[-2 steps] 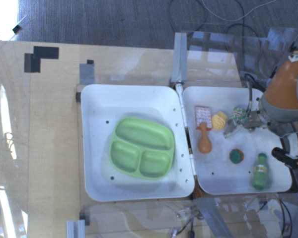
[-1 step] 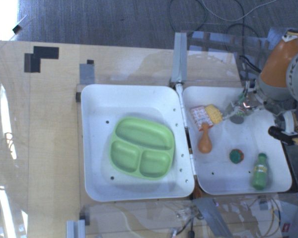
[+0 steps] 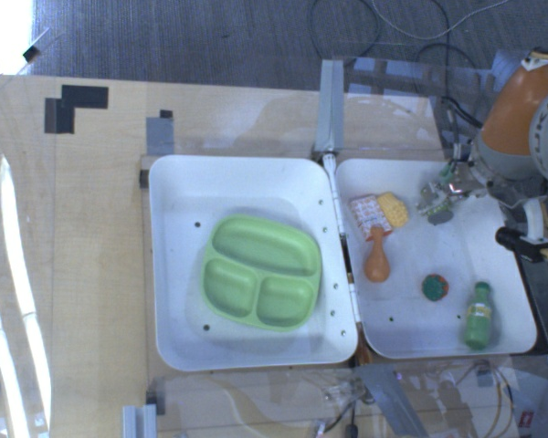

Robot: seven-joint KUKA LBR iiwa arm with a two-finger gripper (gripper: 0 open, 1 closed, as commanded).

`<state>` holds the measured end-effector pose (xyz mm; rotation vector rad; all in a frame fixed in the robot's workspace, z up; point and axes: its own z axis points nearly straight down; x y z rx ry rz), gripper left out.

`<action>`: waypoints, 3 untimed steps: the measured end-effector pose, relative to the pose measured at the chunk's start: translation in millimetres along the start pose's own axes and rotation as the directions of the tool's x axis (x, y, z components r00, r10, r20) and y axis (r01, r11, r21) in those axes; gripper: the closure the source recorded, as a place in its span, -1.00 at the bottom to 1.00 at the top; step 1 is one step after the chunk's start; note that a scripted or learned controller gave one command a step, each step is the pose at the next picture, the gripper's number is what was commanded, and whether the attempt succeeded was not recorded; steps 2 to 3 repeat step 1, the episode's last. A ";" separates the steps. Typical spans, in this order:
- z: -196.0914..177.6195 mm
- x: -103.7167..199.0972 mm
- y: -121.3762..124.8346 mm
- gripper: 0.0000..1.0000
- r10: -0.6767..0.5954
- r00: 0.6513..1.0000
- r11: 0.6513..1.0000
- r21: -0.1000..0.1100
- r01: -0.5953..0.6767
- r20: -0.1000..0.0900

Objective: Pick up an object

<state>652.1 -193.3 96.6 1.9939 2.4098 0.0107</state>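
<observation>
a: nearest, low in the right bin (image 3: 530, 331)?
b: green bottle (image 3: 478, 316) lying close to the front right corner; just left and a little further back, small round green and orange thing (image 3: 435, 286), apart from the bottle.

a: and mid-bin?
b: orange pear-shaped piece (image 3: 377, 262) near the left wall; touching its top end, waffle-like yellow square (image 3: 394, 210) and a red-and-white checked packet (image 3: 368, 213), side by side.

a: left bin (image 3: 173, 336)?
b: holds a light green divided tray (image 3: 261, 270), three compartments, lying flat near the middle.

a: further back, the claw (image 3: 440, 201)?
b: over the right bin's back right part, well clear of the bottle and the round thing; nothing seen between the fingers; open or closed, cannot tell. behind it, orange band (image 3: 521, 108) on the grey arm; pale wooden table (image 3: 73, 272) under both bins.
</observation>
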 end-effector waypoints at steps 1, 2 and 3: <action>-93.4 32.1 -4.0 1.00 -0.020 1.000 1.000 0.008 0.020 -0.004; -93.4 32.1 -4.0 1.00 -0.020 1.000 1.000 0.008 0.020 -0.004; -93.4 32.1 -4.0 1.00 -0.020 1.000 1.000 0.008 0.020 -0.004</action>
